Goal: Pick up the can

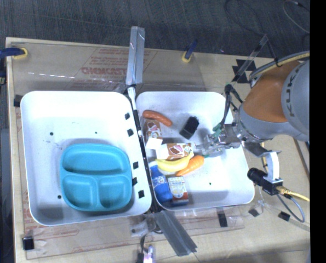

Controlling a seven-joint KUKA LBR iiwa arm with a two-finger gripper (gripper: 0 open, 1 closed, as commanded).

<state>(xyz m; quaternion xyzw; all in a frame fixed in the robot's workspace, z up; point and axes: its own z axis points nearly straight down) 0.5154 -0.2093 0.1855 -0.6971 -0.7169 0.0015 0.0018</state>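
We read no clear label on the can (153, 130), lying beside the banana (171, 165), long axis running away from it. We cannot tell the jaws' state.

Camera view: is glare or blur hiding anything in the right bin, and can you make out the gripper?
Camera view: the right bin is bright, its white floor washed out; the items along its left wall look soft and crowded, so the can is hard to single out; the gripper is small and blurry; the blue tray reads clearly.
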